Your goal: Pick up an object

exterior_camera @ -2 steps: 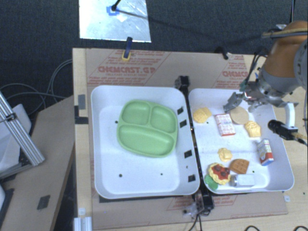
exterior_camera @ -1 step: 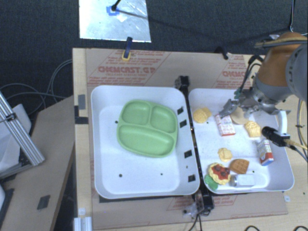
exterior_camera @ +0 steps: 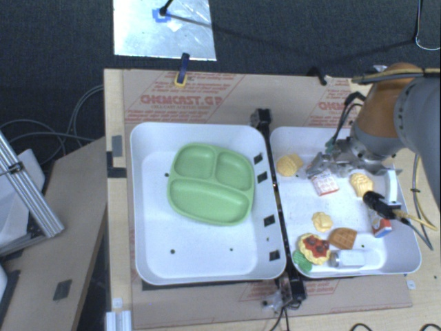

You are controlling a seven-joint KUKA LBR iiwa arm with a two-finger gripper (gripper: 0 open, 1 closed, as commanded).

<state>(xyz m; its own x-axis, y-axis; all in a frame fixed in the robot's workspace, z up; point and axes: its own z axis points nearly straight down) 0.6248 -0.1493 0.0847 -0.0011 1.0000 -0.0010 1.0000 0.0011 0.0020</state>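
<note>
1. The grey arm [exterior_camera: 413, 116] enters from the right edge of the frame, its orange band [exterior_camera: 379, 109] at upper right, and bends down into the right bin [exterior_camera: 406, 254].
2. The gripper [exterior_camera: 324, 165] sits low over that bin's upper middle, just above a small white-and-red packet [exterior_camera: 324, 184]; whether it touches the packet I cannot tell.
3. Whether the claw is apart or together cannot be told.
4. There are two white bins; the left bin [exterior_camera: 148, 254] holds one green divided plate [exterior_camera: 210, 183].
5. The right bin holds several small things, among them three yellowish pieces [exterior_camera: 289, 164], [exterior_camera: 361, 183], [exterior_camera: 322, 221], one brown piece [exterior_camera: 342, 238] and one pizza-like toy [exterior_camera: 313, 248].
</note>
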